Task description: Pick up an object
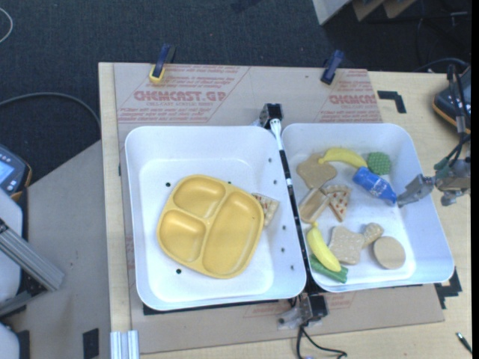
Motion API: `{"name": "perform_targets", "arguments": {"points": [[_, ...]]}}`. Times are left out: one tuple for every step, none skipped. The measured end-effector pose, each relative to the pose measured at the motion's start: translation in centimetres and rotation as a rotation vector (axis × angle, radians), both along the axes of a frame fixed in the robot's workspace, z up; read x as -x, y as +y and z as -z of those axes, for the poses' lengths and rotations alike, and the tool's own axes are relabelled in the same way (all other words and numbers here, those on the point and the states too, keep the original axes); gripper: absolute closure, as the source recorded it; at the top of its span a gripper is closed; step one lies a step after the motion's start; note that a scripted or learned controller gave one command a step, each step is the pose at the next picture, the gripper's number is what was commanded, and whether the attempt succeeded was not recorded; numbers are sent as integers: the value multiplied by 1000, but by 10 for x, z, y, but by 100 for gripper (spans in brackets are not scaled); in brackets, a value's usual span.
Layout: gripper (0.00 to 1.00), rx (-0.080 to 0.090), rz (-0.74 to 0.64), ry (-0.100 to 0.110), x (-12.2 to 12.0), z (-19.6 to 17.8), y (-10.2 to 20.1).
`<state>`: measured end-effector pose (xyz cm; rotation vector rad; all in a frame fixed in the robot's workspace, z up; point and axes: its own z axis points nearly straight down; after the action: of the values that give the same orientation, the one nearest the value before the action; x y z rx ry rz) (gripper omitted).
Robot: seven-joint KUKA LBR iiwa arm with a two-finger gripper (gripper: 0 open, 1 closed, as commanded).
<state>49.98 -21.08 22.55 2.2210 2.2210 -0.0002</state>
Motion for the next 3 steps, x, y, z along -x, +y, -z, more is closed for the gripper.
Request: {"name": "perform_targets", "arguments": {"points": [[0,-4,1,5,3,62,-2],[0,-4,1,7,5,110,-10],[0,-13,-4,-5,-1,133,-7]]}}
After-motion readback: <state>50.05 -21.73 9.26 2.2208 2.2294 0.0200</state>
